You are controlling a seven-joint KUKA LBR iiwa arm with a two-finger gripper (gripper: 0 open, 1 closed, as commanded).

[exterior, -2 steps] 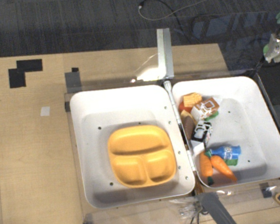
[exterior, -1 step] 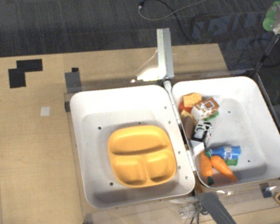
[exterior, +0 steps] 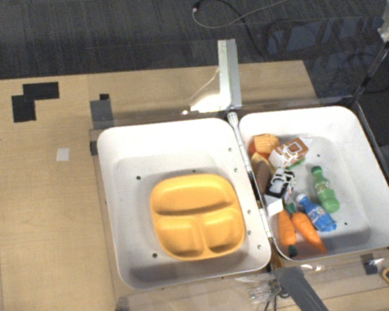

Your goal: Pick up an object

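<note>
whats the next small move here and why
Probably bring the arm in over the right bin and line up above the green bottle. The small items all sit in that bin, crowded along its left side, and the bottle lies at the pile's outer edge with open floor to its right. The left bin holds a yellow divided tray.

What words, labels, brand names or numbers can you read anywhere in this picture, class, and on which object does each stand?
No text can be read here.
Small carton: brown and white print, too blurred to read.
Black-and-white packet: markings too small to read.
Blue bottle: label blurred.
Green bottle: label unreadable.
Yellow tray: no print on it.
</note>
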